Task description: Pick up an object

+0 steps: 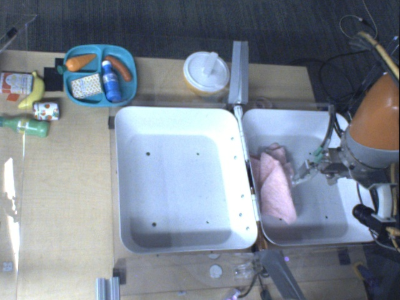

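We are at the approach step of the pick. Our pincer [306, 170] hangs low inside the right bin [312, 120], just beside the right flank of the pink cloth [275, 186], and nothing sits between its tips; whether it stands apart or together we cannot tell at this size.

The pink cloth, the only thing to lift here, lies bunched along the right bin's left wall, running from mid-bin toward the near edge. By our judgement the next move calls for a short shift left over the cloth's bulk, a drop onto it, then a firm close, since soft folds can slip out.

The left bin [181, 120] stands beside it. At the desk's [62, 186] far left corner we see a blue tray [129, 61] of toy food, a banana [32, 92], a small can [45, 110] and a green bottle [25, 126]; a lidded cup [207, 72] sits behind the bins. The bin wall close behind the cloth may crowd the pincer.
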Available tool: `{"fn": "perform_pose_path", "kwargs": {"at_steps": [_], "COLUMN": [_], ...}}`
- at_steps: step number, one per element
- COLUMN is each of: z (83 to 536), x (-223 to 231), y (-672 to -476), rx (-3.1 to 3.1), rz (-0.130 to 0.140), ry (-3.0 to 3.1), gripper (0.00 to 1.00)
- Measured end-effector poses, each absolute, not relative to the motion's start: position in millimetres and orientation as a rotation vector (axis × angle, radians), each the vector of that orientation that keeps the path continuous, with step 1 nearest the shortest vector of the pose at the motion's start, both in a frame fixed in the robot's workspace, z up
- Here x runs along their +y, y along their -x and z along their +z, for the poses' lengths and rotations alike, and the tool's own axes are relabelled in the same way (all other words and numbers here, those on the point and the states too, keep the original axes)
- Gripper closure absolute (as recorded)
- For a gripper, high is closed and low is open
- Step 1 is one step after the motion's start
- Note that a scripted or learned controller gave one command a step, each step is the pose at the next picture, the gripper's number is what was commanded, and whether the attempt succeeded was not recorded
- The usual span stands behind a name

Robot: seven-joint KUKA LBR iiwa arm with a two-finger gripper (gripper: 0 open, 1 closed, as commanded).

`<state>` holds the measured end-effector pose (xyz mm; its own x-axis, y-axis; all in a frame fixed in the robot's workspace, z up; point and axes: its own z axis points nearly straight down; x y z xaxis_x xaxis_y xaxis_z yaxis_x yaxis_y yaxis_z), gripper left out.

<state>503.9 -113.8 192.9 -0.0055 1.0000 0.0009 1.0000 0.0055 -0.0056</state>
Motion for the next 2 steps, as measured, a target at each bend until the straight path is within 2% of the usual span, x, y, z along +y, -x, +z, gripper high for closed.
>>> {"fn": "perform_pose_path", "kwargs": {"at_steps": [1,2], "z": [97,92], "x": [-116,-90], "y": [-573.5,-637.0], "rx": [-2.367,-2.406], "rz": [-0.005,-0.018], "ry": [2.070,2.047], "gripper": [0.00,0.00]}}
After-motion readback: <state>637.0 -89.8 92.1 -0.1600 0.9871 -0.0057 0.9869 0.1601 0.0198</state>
